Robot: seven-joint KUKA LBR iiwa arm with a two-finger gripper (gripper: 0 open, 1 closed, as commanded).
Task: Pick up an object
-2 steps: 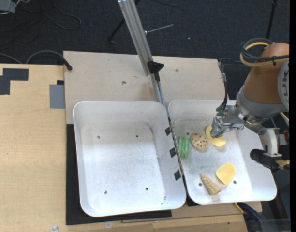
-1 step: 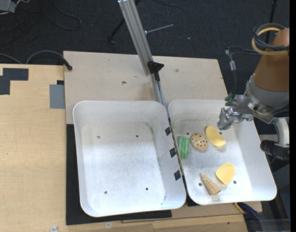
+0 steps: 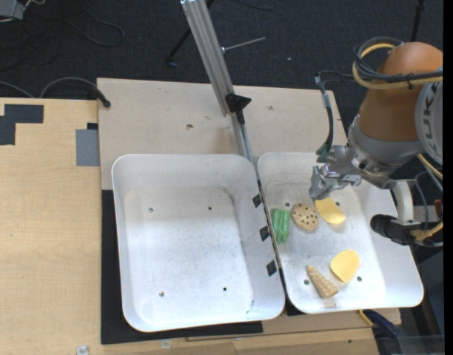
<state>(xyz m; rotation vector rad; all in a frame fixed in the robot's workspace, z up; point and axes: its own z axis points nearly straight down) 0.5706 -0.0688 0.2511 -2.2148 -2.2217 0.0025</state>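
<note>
1. Your gripper (image 3: 324, 186) hangs over the right bin (image 3: 404, 272); you cannot tell its opening.
2. Just below it lie 1 yellow chip (image 3: 331, 212) and 1 cookie (image 3: 305, 217).
3. Further below: another yellow piece (image 3: 345, 265) and a cone (image 3: 322, 281).

The hand (image 3: 324, 186) hangs low over the right bin (image 3: 389, 291), just above a yellow chip-like piece (image 3: 331, 212); beside that lie a speckled cookie (image 3: 305, 217) and a green piece (image 3: 280, 225), perhaps a pickle; nearer the front, another yellow piece (image 3: 345, 265) and a cone (image 3: 322, 281).
</note>
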